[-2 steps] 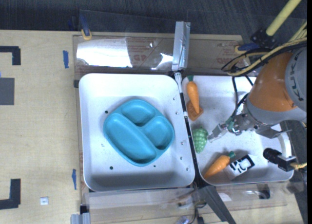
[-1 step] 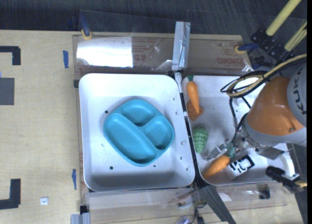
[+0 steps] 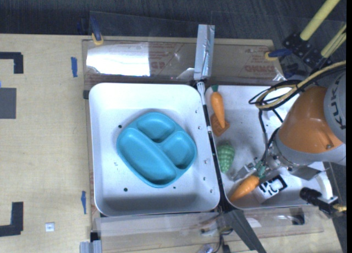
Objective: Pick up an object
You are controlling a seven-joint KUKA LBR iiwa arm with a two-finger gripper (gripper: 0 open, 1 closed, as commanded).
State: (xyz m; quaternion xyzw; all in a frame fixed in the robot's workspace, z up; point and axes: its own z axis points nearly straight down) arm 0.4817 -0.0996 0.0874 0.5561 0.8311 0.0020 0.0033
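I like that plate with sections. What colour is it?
The divided plate is light blue, seen clearly in the camera view, lying in the left white bin.

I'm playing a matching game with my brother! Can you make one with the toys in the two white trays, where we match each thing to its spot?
Things:
1. blue divided plate
2. upper carrot
3. green toy
4. lower carrot

Places:
A. right bin, near the front edge, beside the gripper
B. left bin, in the middle
C. right bin, near the back, along the divider
D. right bin, between the two carrots

Pairs: 1-B, 2-C, 3-D, 4-A
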